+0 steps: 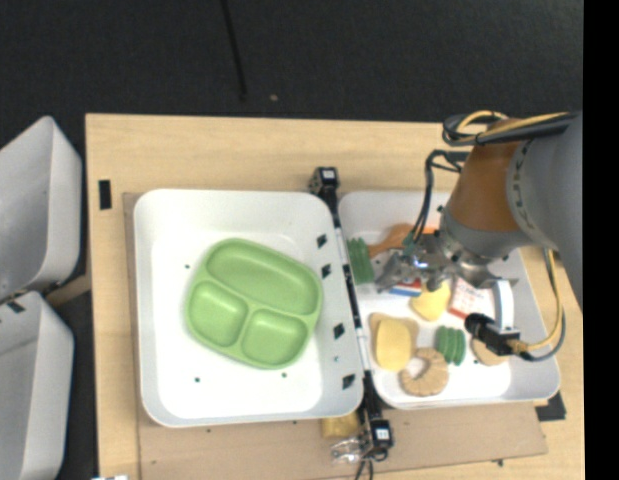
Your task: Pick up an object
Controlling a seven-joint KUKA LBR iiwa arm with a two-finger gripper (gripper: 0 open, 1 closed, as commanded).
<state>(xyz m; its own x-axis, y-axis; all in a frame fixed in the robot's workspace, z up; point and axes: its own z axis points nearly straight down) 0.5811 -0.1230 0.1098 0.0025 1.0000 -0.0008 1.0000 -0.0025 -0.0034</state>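
The right bin [534, 380] holds several toy food items: a pale yellow block [392, 342], a tan ring-shaped piece [426, 373], a small green piece [450, 344], a yellow lump [430, 303], an orange piece [397, 236] and a green piece [360, 261] by the left wall. My gripper [402, 269] reaches in from the right and sits low over the items in the bin's middle, just left of the yellow lump. I see nothing clearly between its fingers.
The left bin [169, 368] carries a green divided plate [253, 303]. A red-and-white card [471, 295] lies under the wrist. Black cables [427, 193] loop off the arm above the right bin. White containers [24, 218] stand at the far left.
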